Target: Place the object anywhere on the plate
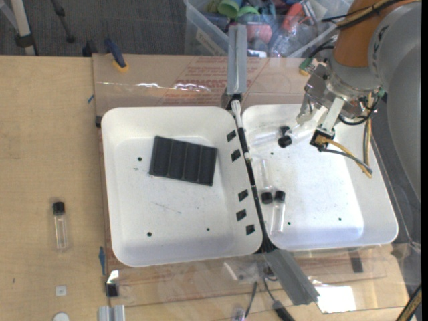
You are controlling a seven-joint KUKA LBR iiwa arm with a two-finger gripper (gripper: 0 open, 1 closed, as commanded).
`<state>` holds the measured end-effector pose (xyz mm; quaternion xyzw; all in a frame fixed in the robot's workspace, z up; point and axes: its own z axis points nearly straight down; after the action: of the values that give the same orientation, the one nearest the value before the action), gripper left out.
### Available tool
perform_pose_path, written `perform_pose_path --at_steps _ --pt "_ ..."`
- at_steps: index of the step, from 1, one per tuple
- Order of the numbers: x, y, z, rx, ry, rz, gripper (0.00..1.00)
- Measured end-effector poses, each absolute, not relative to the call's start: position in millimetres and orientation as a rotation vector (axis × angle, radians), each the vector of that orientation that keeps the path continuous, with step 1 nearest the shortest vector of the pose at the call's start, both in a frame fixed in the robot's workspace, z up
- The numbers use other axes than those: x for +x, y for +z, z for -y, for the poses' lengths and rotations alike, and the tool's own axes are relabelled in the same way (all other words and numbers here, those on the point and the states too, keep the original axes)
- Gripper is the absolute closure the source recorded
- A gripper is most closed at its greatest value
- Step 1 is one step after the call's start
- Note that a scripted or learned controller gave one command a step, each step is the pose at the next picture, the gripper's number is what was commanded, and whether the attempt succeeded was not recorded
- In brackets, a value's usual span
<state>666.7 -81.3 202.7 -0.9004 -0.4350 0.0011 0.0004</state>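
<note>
- Where the pale wooden surface [47,132] bears the two white bins, the left bin [120,239] holds a dark ridged plate [184,160], and a loose vial [60,226] lies on the bare wood to the left
- Beyond the surface there is grey carpet and a clear tub [200,9] of coloured oddments
- The arm [374,52] is cut off at the right edge; its wrist hangs over the far part of the right bin [381,229], and whether the jaws are wide or narrow I cannot tell
- A black-capped vial [284,139] lies just beside the jaws; its clear body is faint against the white, its long axis running crosswise, cap toward the arm
- Two more vials [273,196] lie near the divider, well apart from the plate
</note>
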Motion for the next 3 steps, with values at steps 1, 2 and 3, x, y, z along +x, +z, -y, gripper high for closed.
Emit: perform_pose_path --at_steps 1,2,3 --pt "626.1 186.6 9.5 -2.778 0.004 1.461 1.0" --pt "553.2 185.3 -76.9 -2.921 0.007 1.147 1.0" --pt "522.1 140.8 -101.4 -2.999 -0.002 0.924 1.0"
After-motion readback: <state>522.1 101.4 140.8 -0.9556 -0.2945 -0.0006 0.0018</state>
